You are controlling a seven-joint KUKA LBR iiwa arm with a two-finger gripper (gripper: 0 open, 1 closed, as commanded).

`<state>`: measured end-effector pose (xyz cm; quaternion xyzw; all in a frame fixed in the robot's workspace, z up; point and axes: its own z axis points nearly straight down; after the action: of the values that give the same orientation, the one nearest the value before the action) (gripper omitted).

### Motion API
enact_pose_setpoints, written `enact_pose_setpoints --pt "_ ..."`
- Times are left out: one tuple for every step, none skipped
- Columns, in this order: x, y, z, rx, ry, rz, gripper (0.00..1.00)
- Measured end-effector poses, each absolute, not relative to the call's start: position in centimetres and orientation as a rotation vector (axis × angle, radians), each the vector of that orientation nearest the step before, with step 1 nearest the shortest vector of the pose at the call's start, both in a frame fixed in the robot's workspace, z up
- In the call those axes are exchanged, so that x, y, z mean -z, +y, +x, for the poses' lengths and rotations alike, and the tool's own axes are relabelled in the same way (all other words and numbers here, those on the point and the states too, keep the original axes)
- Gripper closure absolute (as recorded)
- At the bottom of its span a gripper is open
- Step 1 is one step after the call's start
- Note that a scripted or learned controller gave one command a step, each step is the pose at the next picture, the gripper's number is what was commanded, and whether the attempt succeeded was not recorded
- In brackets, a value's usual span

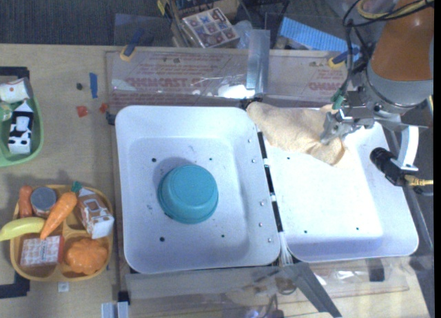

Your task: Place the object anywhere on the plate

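The worktop (62, 68) bears two white bins. The left bin (138, 130) holds a blue plate (189, 193), upside-down bowl-like, at frame centre-left. In the right bin (358, 206), a tan cloth (293, 130) lies crumpled at its upper edge, stretching left-right. The claw (335, 127) pinches the cloth's right end; the plate lies lower left. No writing is legible.

The robot arm (403, 41) comes in from the upper right of the frame. Its big round part is orange on top and grey below, and black cables loop over it. The arm bends down and points toward the left. At its end sits the small gripper (335, 129), in the upper right part of the frame. The gripper points down. Its metal fingers (331, 127) look close together, pinching a bit of yellow cloth (296, 130).
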<state>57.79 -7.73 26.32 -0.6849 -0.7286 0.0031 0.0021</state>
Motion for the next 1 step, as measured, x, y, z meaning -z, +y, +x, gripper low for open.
enact_pose_setpoints --pt "-22.06 -7.55 57.8 -0.009 -2.286 -2.146 1.0"
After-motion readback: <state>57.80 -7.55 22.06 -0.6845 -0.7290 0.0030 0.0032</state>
